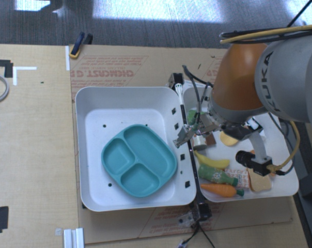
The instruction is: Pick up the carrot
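Note:
The carrot (218, 190) is orange with a green stub at its right end. It lies flat along the front wall of the right bin (280, 192). My gripper (195, 134) hangs at the left side of the same bin, close to the wall shared with the left bin. It is above and behind the carrot, with a yellow banana (213, 162) and a green toy vegetable (218, 176) lying between them. Nothing visible sits in the gripper. The arm's grey and orange wrist (249, 76) hides the back of the right bin.
The left bin (89, 138) holds a teal divided plate (139, 160). Near the carrot lie a bread slice (260, 183) and a pale yellow piece (229, 139). A black cable part (251, 160) hangs over the right bin. A blue and yellow tool (79, 44) lies on the bench behind.

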You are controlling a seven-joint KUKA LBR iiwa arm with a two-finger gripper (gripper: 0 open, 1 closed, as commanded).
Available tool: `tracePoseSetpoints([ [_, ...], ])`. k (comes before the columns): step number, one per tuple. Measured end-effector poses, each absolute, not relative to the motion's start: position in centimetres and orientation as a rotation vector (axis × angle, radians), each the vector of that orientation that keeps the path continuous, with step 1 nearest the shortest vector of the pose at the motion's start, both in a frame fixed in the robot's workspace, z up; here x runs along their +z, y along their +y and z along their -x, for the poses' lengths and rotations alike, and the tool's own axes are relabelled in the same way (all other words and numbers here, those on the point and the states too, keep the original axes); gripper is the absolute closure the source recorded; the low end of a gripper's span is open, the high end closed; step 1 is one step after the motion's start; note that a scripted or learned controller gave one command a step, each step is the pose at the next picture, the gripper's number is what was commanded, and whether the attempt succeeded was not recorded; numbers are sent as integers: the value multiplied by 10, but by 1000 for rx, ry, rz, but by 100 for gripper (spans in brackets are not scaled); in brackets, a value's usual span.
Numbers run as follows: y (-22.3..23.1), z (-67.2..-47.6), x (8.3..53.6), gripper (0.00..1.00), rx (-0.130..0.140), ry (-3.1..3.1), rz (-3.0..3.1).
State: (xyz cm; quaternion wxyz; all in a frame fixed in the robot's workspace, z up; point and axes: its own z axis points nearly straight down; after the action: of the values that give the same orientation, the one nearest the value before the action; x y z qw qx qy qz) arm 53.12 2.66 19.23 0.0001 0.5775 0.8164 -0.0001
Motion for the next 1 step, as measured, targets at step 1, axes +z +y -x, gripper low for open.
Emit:
tracePoseSetpoints([
  [1,3,-545,192,0,0,2804,-1413],
])
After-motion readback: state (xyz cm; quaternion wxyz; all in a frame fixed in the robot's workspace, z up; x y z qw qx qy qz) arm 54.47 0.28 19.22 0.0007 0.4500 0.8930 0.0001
